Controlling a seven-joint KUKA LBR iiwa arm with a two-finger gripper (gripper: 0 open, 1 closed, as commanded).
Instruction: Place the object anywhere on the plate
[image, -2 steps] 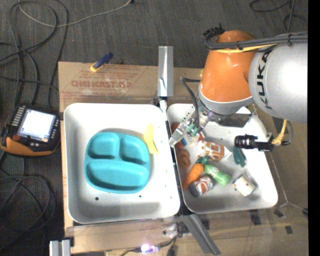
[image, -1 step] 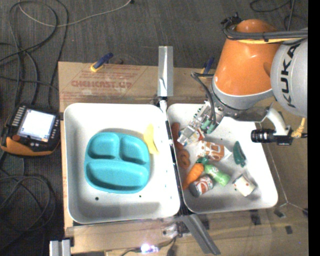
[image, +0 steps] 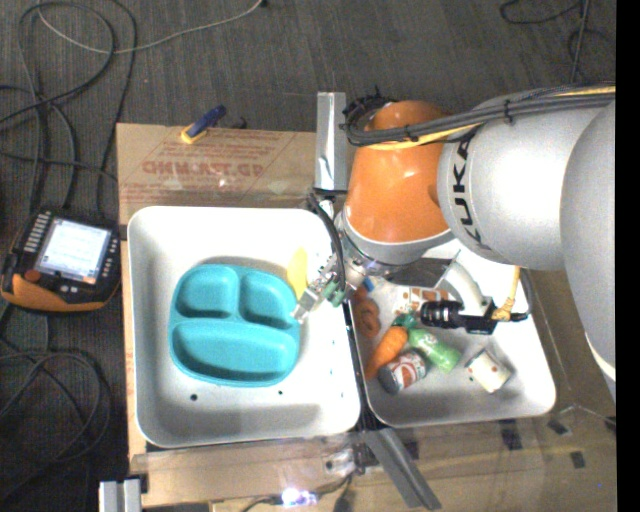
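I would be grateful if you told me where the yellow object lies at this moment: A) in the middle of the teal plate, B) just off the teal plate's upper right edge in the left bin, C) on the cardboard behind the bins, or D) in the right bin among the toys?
B: the yellow object sits in the left bin, beside the upper right rim of the teal plate.
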